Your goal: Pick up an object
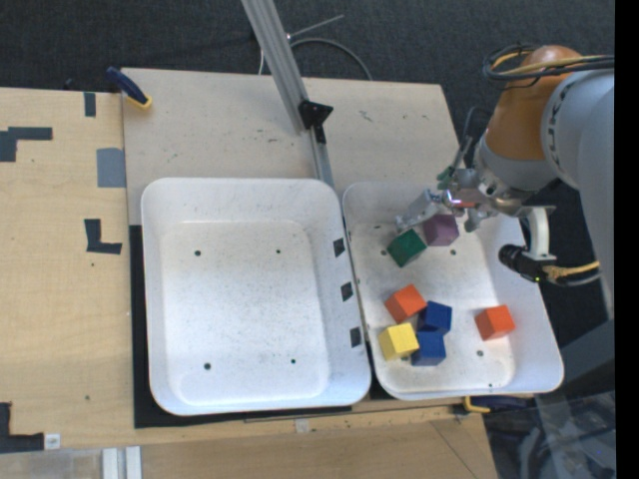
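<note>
1. Camera view, where things stand: the gripper [436,211] hangs over the far end of the right bin [529,367]. I cannot tell how it is set, since its tip is a blur of metal against the bin floor. The purple cube [440,231] lies just beside it, and the green cube [405,247] sits touching or nearly touching the purple cube on its left.

2. Camera view, crowding: with the two cubes that close, a descent aimed at the purple cube would likely nudge the green cube, or trap both and lift neither cleanly.

3. Camera view, tilt: both cubes look turned askew, so a grip could land on corners and slip.

4. Camera view, other cubes: the orange cube [404,302], blue cubes [432,332] and yellow cube [398,341] cluster nearer the camera than the purple cube; the red cube [494,321] stands apart and looks the easiest target.
</note>
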Motion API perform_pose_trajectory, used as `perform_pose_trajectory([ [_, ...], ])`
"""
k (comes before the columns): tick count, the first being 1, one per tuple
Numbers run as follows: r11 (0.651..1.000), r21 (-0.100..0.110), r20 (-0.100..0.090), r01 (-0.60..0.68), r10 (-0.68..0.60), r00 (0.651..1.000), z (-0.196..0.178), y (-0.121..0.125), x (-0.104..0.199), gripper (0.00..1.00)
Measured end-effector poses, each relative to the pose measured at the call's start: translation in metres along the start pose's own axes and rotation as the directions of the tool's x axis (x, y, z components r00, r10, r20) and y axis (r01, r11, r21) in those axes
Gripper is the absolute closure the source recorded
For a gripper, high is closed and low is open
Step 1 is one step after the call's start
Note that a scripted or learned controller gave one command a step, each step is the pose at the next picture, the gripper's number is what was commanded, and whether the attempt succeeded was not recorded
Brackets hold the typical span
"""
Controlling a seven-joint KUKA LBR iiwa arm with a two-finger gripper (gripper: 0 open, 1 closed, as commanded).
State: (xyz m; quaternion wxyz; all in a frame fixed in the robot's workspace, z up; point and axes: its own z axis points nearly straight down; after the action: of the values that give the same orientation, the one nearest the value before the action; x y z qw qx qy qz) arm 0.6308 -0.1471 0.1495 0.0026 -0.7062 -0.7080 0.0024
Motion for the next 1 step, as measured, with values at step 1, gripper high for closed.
perform_pose_trajectory([
  [1,1.000,-0.015,0.009,-0.004,0.004,1.000,0.0467,0.0025,-0.0035,0.00],
])
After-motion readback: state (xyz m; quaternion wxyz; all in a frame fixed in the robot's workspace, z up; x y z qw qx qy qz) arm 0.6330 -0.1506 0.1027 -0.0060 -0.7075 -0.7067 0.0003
